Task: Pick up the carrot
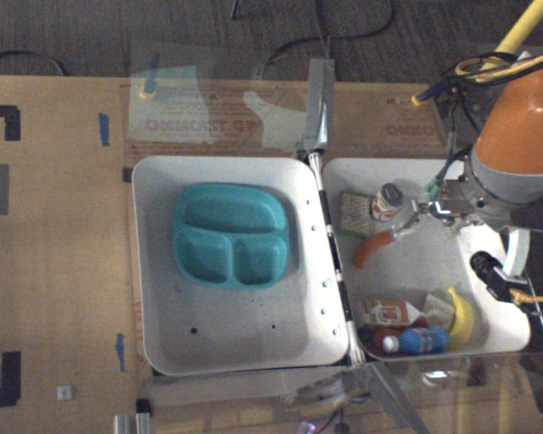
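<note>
- Toward the right of the desk (54, 242), the right bin (416, 274) holds the carrot (373, 248), lying at a slant on the bin floor near the left wall, its upper end pointing toward the arm.
- Just beyond that upper end hangs the tool (416, 217), carried by the arm (516, 134) that comes in from the right; whether its fingers are apart or together, I cannot tell at this size.
- Nothing shows the carrot between the fingers, so I judge the step to be the approach, with the grasp not yet made.
- Close neighbours crowd the spot: a small can (388, 201) and a flat packet (354, 212) just above the carrot. A banana (462, 316), a carton (391, 313) and a bottle (416, 341) sit well apart along the near wall.
- Next, as I read it, the tool must shift left and down over the carrot's middle, span its narrow width, and avoid nudging the can.
- The left bin (163, 333) holds a teal divided plate (231, 234).
</note>
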Action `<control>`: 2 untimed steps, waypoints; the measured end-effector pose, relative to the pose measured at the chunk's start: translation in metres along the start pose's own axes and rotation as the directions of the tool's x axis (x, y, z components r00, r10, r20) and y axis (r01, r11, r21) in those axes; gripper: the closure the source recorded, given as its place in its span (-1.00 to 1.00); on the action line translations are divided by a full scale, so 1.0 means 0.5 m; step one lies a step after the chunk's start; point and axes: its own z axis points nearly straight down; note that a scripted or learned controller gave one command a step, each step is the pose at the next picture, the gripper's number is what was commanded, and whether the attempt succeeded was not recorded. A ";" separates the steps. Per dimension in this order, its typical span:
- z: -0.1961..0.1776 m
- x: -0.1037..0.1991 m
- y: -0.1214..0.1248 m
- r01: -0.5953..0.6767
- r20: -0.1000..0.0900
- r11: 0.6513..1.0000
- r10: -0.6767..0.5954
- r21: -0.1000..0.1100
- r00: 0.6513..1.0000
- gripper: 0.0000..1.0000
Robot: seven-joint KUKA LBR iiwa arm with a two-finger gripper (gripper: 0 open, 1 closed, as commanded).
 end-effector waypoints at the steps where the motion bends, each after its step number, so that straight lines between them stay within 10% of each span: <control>1: 0.213 0.021 -0.041 0.151 0.002 0.988 -0.151 -0.007 0.989 -1.00; 2: 0.191 0.012 -0.040 0.143 0.008 0.990 -0.143 -0.012 0.990 1.00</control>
